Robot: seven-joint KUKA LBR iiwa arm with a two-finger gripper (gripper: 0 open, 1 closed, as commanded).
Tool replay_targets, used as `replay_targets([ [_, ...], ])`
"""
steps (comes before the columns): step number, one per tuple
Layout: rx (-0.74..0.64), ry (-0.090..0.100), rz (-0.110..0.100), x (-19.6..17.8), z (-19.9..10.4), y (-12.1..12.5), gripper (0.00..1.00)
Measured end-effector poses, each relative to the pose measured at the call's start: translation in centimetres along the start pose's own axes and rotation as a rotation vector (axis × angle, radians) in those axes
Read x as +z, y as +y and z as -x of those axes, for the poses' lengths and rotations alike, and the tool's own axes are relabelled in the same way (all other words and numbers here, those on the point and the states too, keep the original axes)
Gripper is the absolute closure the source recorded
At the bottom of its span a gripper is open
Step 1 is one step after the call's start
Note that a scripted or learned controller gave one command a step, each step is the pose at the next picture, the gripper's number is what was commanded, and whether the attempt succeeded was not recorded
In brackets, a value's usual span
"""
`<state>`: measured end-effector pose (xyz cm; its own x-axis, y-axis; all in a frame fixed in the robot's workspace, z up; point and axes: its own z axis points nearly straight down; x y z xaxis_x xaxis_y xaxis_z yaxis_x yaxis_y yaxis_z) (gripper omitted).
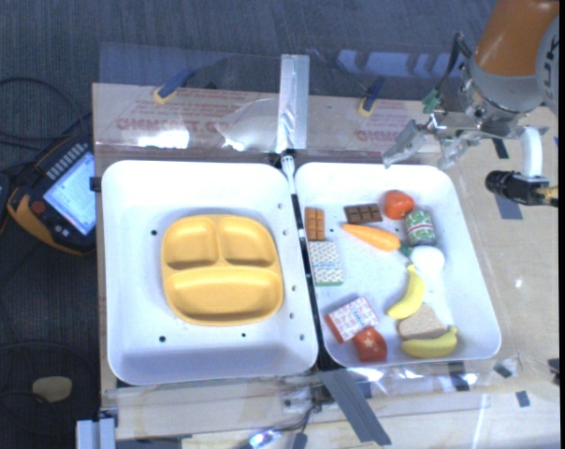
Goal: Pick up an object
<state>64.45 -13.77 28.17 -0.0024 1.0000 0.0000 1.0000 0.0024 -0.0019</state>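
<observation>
Right bin: two bananas, one carrot, one tomato.

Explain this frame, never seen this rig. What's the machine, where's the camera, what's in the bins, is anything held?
One camera looks down at a slant on a bench with two shallow white bins. The machine is a grey robot arm with an orange band, reaching in from the right. Its tool sits above the far edge of the right bin, with nothing visible between its fingers. The left bin holds a yellow divided tray. The right bin holds toy food: a carrot, a tomato, a small can, two bananas, a bread slice, a chocolate bar and small boxes. A handheld control pad lies left of the bench.
</observation>
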Motion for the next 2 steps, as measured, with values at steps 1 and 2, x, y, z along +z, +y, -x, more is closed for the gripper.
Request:
replay_targets([
  [1, -0.028, -0.002, -0.002, 13.8, 3.0, -0.8, 0.00],
  [2, -0.180, -0.005, 0.011, 19.2, -0.7, -6.2, 0.00],
])
